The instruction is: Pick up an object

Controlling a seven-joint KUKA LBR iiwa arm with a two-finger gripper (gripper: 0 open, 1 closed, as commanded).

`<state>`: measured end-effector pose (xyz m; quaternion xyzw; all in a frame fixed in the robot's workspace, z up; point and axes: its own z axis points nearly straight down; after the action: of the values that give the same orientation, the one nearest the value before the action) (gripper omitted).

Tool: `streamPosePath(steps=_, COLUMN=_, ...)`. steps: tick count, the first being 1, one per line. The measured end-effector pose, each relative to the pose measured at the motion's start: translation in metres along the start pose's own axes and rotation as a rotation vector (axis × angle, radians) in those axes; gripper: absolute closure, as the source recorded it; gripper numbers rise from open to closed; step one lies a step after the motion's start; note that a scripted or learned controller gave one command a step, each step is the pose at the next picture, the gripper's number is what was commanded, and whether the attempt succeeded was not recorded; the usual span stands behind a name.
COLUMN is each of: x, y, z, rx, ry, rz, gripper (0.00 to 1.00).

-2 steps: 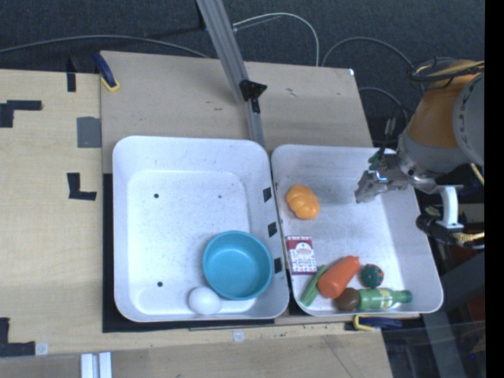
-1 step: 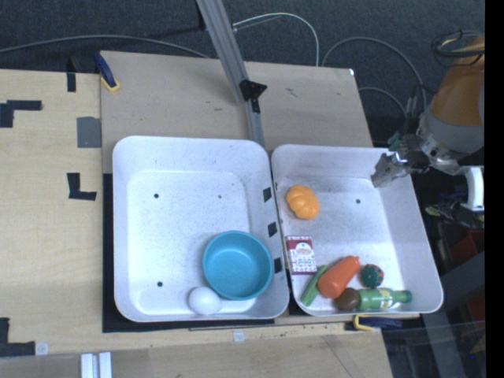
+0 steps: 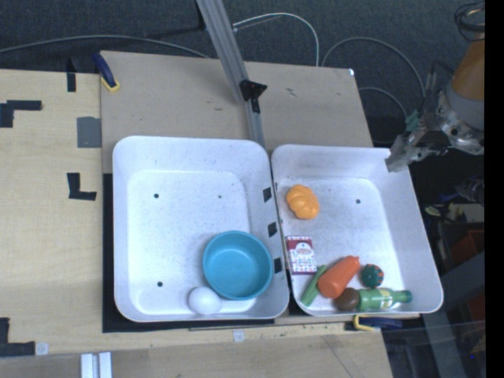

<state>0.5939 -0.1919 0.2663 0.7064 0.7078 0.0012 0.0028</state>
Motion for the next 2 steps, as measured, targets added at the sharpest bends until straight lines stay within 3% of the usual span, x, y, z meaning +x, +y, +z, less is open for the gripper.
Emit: streamPosePath(steps=2, x=0.105, y=-0.033, z=0.009, rx=0.008, ry=0.004, rz=-0.004, gripper=1.0)
